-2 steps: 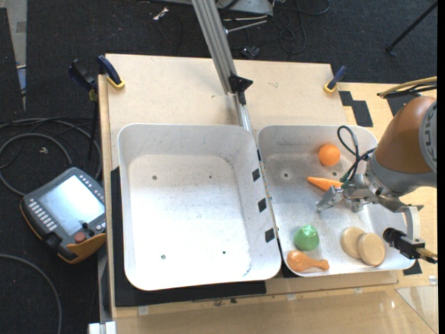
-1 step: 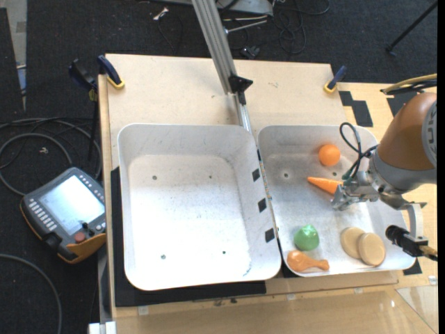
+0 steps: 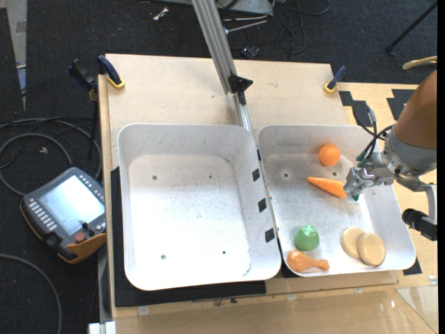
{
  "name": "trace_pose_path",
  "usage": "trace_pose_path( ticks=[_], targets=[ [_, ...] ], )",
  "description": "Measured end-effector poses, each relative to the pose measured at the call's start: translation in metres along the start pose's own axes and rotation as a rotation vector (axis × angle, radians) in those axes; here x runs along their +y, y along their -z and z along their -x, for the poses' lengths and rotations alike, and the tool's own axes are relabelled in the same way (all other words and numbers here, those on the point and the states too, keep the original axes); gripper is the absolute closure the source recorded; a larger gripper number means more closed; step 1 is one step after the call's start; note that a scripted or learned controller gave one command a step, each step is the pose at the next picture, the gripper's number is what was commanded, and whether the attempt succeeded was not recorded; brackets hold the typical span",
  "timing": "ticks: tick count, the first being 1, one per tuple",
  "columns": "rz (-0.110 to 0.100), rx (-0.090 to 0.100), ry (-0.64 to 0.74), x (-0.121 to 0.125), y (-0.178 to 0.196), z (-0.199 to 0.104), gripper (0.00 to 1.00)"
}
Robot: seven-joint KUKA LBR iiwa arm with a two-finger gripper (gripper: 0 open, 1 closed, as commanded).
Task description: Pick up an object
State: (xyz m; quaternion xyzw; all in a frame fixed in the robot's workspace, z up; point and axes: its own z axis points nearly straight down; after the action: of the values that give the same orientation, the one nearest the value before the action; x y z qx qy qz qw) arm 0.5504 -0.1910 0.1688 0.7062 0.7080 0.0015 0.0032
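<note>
Now my gripper (image 3: 354,190) sits low in the right bin (image 3: 389,256), at the carrot's (image 3: 327,185) thick end (jaw state: cannot tell).

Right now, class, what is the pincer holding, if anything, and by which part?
It cannot be told. The pincer sits at the thick end of the carrot in the right bin, but no grip is visible.

Two white bins (image 3: 188,138), speckled with dark flecks, sit on a pale tan bench (image 3: 285,82). In the right bin: an orange ball (image 3: 329,154) near the far edge, an orange carrot (image 3: 327,185), a green ball (image 3: 306,239), a peach-orange drumstick (image 3: 307,261) at the near edge, and tan biscuits (image 3: 363,245) by the near right corner.
</note>
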Motion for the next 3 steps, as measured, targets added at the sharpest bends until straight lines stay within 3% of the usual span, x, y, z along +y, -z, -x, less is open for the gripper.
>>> trace_pose_path(
  ticks=[2,3],
  targets=[
    [0.001,-0.001,0.001,0.001,0.106,0.011,1.00],
    [-0.006,0.004,0.005,-0.002,0.111,-0.042,1.00]
  ],
)
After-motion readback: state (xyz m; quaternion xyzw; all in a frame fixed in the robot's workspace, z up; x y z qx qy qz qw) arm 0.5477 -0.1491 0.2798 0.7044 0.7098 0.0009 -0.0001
